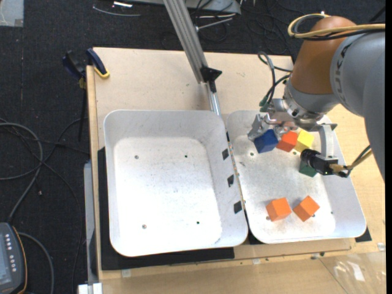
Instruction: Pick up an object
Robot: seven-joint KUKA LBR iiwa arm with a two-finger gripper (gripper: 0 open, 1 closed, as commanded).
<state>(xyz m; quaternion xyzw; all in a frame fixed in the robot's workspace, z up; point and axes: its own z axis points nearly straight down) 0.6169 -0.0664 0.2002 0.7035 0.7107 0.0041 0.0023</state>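
Arm's jaws [277, 126] sat over the cluster of blue block [266, 142], orange block [286, 141] and yellow block [304, 139] at the right bin's [343, 219] 12 o'clock, spread unreadable; tight packing could make a grab slip or nudge neighbours.

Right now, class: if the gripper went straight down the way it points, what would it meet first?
Probably the blue block, which lies just under the gripper in the right bin, with the orange block close beside it. Depth is hard to judge from one view.

Two bins [122, 124]; three orange blocks [278, 209], one blue [266, 141].
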